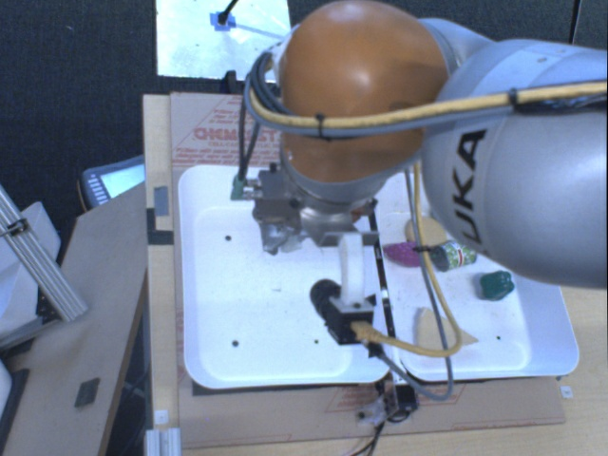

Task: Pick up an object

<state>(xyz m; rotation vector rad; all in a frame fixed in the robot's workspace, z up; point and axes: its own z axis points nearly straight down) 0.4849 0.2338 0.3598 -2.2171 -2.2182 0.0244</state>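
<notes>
1. The gripper (275,226) hangs above the left bin (218,293); open or closed, I cannot tell.
2. The right bin (532,340) holds a purple object (404,253), small bottle (456,255), green block (494,284), beige piece (429,329).

Arm's in: the gripper (277,231) hangs over the left bin (218,283), far side. In the right bin (532,350) lie a purple piece (401,253), a small bottle (454,255) and a green block (495,284).
</notes>
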